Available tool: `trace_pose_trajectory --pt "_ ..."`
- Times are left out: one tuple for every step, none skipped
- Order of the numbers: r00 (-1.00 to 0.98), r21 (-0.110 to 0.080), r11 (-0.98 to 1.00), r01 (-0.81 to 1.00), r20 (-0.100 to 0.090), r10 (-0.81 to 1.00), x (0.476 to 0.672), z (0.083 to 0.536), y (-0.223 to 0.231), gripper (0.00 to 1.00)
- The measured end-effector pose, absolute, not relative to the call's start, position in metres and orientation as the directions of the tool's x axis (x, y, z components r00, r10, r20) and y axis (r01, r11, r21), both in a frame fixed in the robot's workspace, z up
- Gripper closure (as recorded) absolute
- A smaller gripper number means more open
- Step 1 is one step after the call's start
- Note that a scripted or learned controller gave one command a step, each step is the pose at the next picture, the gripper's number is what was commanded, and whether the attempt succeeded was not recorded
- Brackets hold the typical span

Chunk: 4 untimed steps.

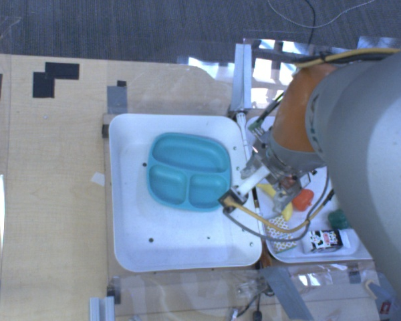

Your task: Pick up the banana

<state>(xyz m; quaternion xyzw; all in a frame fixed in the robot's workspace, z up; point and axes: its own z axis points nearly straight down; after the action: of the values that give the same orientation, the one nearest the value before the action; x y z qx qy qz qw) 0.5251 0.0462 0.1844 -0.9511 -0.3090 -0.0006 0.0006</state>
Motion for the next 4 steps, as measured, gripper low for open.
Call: trace_pose_trajectory --pt "0.787 -0.001 -0.787 0.617 0.001 0.617 0.562 0.184 0.1 0.0" --pt "0.597 0.001 -0.597 0.802 0.002 0.802 0.487 0.184 -0.026 0.0" --pt "0.563 0.001 -0.563 0.826 0.002 0.826 0.544 0.185 -0.002 0.0" --pt "0.546 0.002 -0.546 0.838 0.002 0.838 0.487 0.184 -0.047 0.0"
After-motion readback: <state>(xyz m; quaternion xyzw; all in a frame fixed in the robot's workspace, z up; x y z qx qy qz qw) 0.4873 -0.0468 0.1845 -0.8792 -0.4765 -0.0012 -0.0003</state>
